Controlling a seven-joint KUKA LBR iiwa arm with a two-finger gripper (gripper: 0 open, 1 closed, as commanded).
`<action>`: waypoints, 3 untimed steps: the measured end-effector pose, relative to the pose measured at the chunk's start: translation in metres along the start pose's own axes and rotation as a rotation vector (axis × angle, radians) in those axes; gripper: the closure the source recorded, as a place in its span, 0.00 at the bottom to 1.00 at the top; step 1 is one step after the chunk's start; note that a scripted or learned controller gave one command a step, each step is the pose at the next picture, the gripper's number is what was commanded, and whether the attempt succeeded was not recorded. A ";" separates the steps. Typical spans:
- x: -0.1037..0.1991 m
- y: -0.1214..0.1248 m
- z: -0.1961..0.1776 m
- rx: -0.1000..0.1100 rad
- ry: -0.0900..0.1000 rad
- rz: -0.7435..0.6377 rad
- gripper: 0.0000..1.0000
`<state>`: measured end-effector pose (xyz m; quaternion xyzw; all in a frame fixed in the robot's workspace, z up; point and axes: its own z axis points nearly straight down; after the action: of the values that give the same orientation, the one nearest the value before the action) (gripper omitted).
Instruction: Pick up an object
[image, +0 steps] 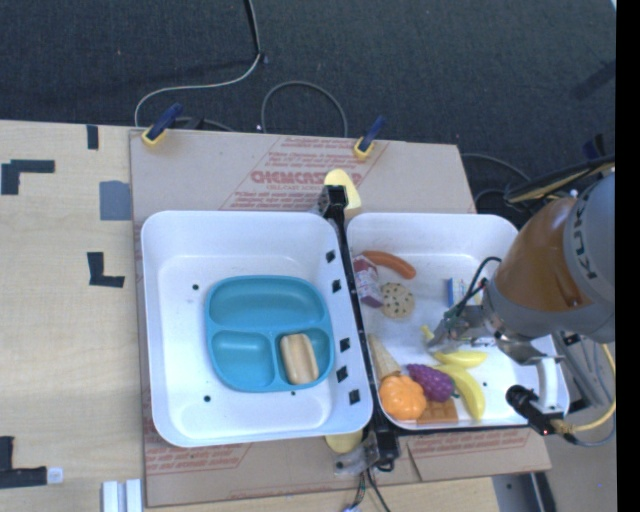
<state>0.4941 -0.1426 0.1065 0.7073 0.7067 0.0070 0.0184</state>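
Observation:
My gripper (447, 333) hangs low in the right bin (430, 232), just above the yellow banana (464, 372) and right of the cookie (396, 300). Purple grapes (430, 381), an orange (403, 397), a hot dog (388, 264) and a cone-shaped piece (383, 354) lie in the same bin. A small blue item (450, 291) sits just above the gripper. The left bin (170, 240) holds a blue divided tray (245, 300) with a bread roll (298, 358) in its lower right compartment.
A black divider (345, 300) separates the two bins. The bins rest on a cardboard sheet (290, 170) clamped at the far edge. Cables trail across the dark floor behind. The arm's orange band (540, 262) covers the right bin's right side.

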 end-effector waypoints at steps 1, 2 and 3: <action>0.000 -0.003 0.003 0.007 0.000 0.001 0.00; 0.039 0.044 0.023 0.034 0.012 -0.005 0.00; 0.029 0.096 0.024 0.034 0.015 -0.003 0.00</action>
<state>0.5912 -0.1138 0.0857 0.7064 0.7078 0.0004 0.0010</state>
